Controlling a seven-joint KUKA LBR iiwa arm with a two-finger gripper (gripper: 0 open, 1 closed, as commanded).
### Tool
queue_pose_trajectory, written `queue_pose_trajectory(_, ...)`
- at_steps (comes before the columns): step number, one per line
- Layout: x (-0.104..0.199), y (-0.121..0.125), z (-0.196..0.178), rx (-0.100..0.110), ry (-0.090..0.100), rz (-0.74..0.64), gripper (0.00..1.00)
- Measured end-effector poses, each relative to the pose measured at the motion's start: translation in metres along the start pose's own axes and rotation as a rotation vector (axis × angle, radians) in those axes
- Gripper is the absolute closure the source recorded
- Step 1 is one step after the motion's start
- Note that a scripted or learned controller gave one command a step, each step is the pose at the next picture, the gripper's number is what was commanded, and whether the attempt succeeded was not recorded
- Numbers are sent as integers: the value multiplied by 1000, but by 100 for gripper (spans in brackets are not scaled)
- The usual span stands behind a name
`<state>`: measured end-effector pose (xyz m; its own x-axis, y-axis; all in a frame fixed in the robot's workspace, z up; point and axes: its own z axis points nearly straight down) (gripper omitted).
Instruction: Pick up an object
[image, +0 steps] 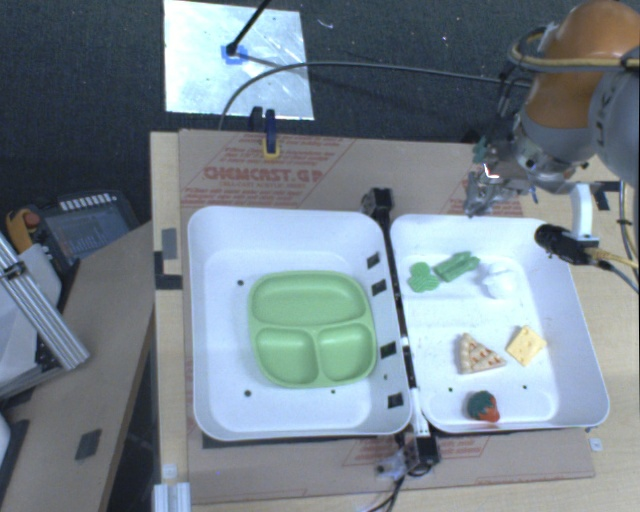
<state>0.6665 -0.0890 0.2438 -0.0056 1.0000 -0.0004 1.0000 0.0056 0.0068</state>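
In the right bin lie a green toy vegetable, a small white piece, a yellow cheese wedge, a pizza slice and a red strawberry with a green top. My gripper hangs above the bin's far rim, up and right of the green toy, well clear of all the objects. Nothing shows between its fingers.
The left bin holds a green divided plate. A black clamp sits at the far end of the seam between the bins. A black cable runs across the back. A grey device stands on the left bench.
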Motion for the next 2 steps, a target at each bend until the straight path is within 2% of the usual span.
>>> queue_pose_trajectory(1,48,-26,-8,6,2,-3,100)
queue_pose_trajectory(2,100,-47,5,9,2,-2,100)
